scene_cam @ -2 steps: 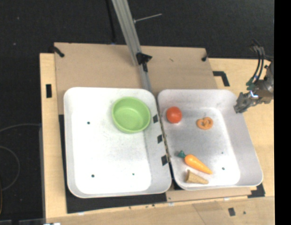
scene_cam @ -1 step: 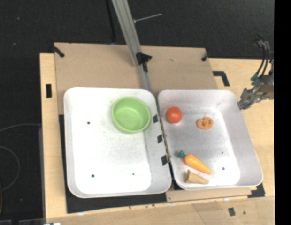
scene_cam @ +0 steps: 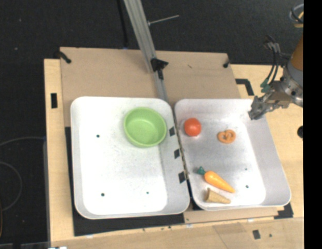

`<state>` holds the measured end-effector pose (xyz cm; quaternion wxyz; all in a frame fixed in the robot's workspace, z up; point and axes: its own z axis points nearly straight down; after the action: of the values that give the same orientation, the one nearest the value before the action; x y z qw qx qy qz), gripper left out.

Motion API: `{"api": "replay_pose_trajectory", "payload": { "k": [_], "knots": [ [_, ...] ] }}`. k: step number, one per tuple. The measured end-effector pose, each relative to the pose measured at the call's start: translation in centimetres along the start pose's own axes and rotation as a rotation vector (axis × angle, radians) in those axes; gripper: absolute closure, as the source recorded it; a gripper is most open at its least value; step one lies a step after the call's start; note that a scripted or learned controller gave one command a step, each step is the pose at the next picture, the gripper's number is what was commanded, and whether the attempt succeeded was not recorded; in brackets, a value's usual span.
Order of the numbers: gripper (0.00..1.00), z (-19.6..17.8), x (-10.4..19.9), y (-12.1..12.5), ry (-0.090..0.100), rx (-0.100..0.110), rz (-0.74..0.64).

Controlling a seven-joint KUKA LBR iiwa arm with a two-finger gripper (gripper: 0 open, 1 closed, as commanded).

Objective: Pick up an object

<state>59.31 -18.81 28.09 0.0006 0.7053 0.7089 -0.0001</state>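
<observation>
The right bin (scene_cam: 265, 154) holds a red tomato (scene_cam: 191, 127) near its upper left. A small orange pretzel-shaped piece (scene_cam: 227, 136) lies right of the tomato. A carrot (scene_cam: 217, 180) with a green top lies near the front, and a tan cone (scene_cam: 216, 196) lies just below it. My gripper (scene_cam: 257, 109) hangs over the bin's upper right rim, above and right of the pretzel piece, with nothing seen between its fingers.
A green bowl (scene_cam: 145, 127) sits in the upper right part of the left bin (scene_cam: 98, 165). A slanted metal pole (scene_cam: 143, 32) rises from behind the bins' shared edge. The arm comes in from the right edge.
</observation>
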Motion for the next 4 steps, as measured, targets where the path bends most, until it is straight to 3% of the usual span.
{"api": "replay_pose_trajectory", "payload": {
  "k": [4],
  "knots": [
    [1.0,3.3,18.7,4.1,0.001,-0.001,-0.001]
  ]
}}
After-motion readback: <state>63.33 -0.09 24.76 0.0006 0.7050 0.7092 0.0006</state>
